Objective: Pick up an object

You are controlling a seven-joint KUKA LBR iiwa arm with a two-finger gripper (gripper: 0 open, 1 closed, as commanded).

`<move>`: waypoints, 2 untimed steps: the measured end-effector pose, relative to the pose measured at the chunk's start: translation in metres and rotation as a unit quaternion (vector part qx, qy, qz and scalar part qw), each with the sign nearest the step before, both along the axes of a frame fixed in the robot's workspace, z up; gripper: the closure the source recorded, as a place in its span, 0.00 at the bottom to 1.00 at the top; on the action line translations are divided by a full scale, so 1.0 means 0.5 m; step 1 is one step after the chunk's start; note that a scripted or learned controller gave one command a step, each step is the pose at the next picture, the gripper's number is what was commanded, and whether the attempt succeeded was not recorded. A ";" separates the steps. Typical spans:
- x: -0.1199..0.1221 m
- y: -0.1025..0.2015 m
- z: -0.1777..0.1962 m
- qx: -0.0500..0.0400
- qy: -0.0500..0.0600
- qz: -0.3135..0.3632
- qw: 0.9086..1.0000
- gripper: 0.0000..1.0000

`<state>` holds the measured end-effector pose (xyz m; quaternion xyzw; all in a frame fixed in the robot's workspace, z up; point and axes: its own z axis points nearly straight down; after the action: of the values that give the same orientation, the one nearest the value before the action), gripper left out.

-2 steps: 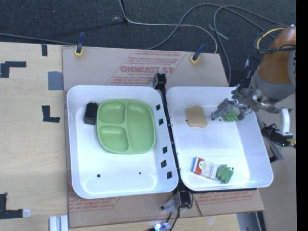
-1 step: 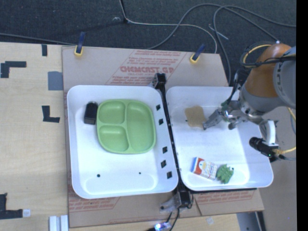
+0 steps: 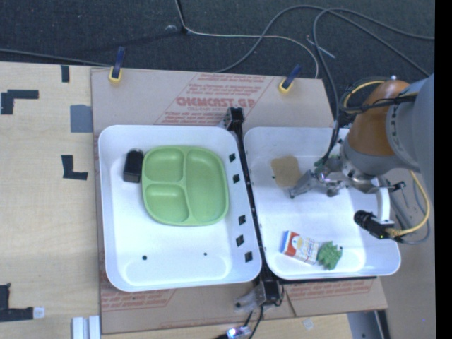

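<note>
In the right bin (image 3: 311, 217) lies a flat brown square (image 3: 284, 169) near the back left. A small white, red and blue box (image 3: 298, 246) lies at the front, with a green leafy toy (image 3: 329, 254) touching its right end. My gripper (image 3: 302, 187) hangs low over the right bin, just right of and below the brown square, at or near its corner. The grey arm with its orange band (image 3: 374, 129) reaches in from the right. Nothing can be seen held in the gripper.
The left bin (image 3: 176, 263) holds a green divided plate (image 3: 186, 186) and a small black block (image 3: 133, 166) beside the plate's left edge. A black divider (image 3: 244, 189) runs between the bins. Cables hang along the arm at the right.
</note>
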<state>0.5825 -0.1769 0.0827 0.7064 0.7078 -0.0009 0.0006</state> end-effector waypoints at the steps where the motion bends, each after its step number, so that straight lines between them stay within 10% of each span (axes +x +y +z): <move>1: 0.002 -0.001 0.026 -0.001 -0.002 0.000 1.000 1.00; 2: -0.018 -0.002 0.130 0.001 0.000 -0.001 1.000 1.00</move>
<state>0.5734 -0.1778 0.1475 0.7070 0.7072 -0.0003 -0.0006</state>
